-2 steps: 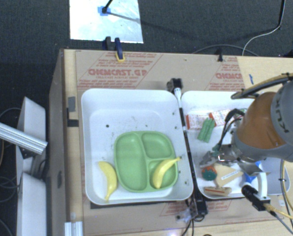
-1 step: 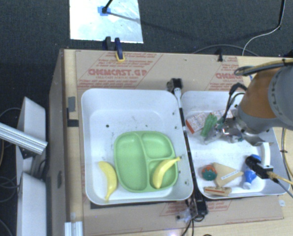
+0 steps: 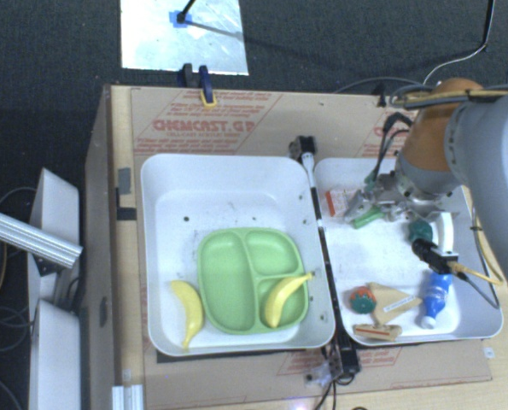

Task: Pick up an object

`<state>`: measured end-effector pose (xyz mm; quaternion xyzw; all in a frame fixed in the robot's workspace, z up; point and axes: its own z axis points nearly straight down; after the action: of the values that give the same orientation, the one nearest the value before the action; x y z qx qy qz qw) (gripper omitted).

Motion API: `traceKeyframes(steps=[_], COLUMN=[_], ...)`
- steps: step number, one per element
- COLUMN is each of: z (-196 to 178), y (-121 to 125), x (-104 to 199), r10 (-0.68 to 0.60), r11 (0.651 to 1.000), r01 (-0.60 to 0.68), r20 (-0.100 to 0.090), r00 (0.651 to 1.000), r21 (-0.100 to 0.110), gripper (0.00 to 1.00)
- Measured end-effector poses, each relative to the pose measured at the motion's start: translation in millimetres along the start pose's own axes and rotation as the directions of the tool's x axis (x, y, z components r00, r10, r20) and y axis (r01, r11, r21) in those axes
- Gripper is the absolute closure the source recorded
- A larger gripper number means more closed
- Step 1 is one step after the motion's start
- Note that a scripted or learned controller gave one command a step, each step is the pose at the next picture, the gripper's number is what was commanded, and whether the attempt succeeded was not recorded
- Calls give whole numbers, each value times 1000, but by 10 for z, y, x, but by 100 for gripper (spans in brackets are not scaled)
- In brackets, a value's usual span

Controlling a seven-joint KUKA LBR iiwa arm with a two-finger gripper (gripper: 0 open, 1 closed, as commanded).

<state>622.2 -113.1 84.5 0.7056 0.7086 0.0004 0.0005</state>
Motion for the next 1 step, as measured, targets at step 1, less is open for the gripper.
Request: traceKeyframes(steps=[1], z=[-107], y=[-2], x=[-4], r10=[-4], r11=[1000], r01=[4], r20=[0], r00=[1000], r21=[3], gripper=[100])
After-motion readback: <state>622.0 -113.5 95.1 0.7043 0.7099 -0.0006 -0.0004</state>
